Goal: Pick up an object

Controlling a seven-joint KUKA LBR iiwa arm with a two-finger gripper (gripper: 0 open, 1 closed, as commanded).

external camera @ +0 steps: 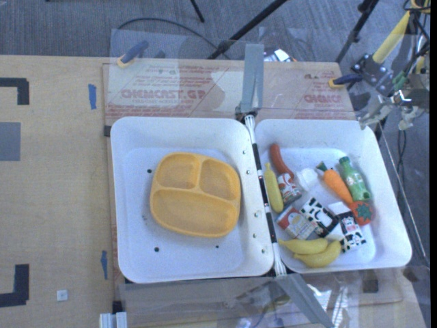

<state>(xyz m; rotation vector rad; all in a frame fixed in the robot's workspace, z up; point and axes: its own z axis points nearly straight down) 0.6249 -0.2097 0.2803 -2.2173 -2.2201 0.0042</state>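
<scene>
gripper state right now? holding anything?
Gripper: cannot be told. It sits at the right bin's far right corner, above the rim, with no object seen in it.

I can read red letters, "CHEMCAST GP", on the clear sheet behind the bins. The same red word repeats on the right, too blurry.

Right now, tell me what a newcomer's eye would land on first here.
The yellow divided plate stands out, lying alone in the left bin. Next comes the right bin, crowded with toy food: bananas at the near edge, a carrot and a green bottle towards the right.
</scene>
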